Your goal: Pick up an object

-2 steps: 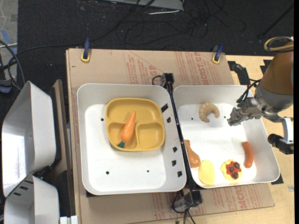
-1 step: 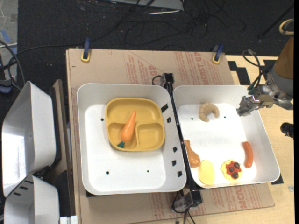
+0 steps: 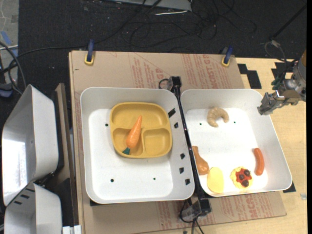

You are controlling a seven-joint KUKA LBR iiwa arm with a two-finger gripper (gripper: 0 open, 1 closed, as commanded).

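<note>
Gripper (image 3: 271, 103) at right bin's (image 3: 273, 136) edge, above croissant (image 3: 218, 116); finger state indeterminate; poised for descent, nothing held.

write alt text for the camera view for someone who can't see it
Two shallow white bins sit side by side: the left bin holds a yellow divided plate with a toy carrot on it; the right bin holds a croissant, sausage, chicken drumstick, yellow piece and small pizza. The hand hovers at the right bin's upper right edge.
</note>
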